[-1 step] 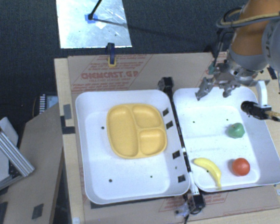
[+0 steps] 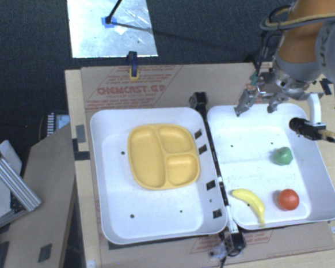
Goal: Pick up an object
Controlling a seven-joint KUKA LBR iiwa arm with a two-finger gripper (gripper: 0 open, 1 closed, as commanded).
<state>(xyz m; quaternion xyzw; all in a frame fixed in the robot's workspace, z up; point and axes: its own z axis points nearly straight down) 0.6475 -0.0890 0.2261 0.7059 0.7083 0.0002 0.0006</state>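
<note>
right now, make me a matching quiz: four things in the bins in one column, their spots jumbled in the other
Things:
1. tray
2. banana
3. tomato
4. green fruit

Spots:
A. right bin, near right corner
B. left bin, middle
C. right bin, right side, beyond the tomato
D. right bin, near left corner

Pairs: 1-B, 2-D, 3-A, 4-C
</note>
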